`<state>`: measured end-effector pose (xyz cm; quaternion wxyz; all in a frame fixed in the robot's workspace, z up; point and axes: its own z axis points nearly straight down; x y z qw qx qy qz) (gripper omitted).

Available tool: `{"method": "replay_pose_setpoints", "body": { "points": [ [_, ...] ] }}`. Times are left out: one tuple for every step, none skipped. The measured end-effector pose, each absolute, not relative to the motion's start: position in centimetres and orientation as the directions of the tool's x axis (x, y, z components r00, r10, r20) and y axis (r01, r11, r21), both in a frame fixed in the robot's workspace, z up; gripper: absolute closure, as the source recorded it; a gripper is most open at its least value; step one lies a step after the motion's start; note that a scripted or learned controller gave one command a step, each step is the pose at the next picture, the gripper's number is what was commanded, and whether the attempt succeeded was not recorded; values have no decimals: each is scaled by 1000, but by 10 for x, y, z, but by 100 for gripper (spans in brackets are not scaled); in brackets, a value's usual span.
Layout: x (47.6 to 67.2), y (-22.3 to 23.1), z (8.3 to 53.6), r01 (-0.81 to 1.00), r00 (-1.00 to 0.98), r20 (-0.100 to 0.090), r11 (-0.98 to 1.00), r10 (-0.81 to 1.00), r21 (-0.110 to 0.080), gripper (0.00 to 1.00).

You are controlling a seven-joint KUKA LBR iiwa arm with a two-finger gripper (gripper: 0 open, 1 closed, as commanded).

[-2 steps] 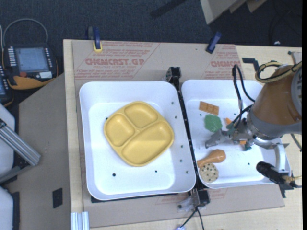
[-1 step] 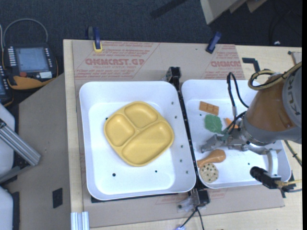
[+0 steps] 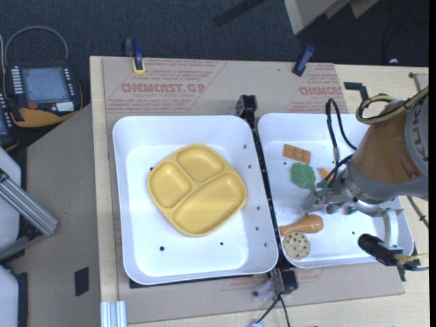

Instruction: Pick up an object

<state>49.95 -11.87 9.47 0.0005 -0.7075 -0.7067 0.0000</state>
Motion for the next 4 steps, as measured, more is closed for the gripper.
{"method": "replay_pose_setpoints", "body": {
  "points": [
    [494,-114,140,1000,-1,-2,1,1000,5,100],
    [496,-115,204,1000,-1,-2,1,1000,7,100],
    [495,-113,267,1000,-2,-2,2,1000,7,100],
    [521,-61,269,1000,-5,-1,5,1000,4,100]
  ]
}}
